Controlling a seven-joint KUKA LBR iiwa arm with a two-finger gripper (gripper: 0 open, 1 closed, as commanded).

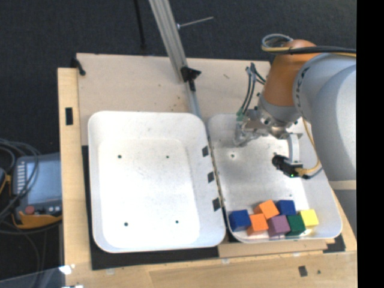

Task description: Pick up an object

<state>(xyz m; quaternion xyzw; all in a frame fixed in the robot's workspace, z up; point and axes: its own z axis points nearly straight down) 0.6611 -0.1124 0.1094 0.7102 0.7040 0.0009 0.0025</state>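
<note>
Several small coloured blocks lie clustered at the near edge of the right bin (258, 173): a blue block (239, 219), an orange block (268, 209), a second orange block (258, 222), a purple block (278, 225), a green block (296, 224), a yellow block (309, 218) and another blue block (286, 207). My gripper (243, 135) hangs over the far left part of the right bin, well away from the blocks. Nothing shows between its fingers.
The left bin (150, 179) sits beside the right one, joined by small black clips. A slanted metal rail (171, 41) rises from the bench's far side. A pendant with cables (33, 188) lies off the bench at the left.
</note>
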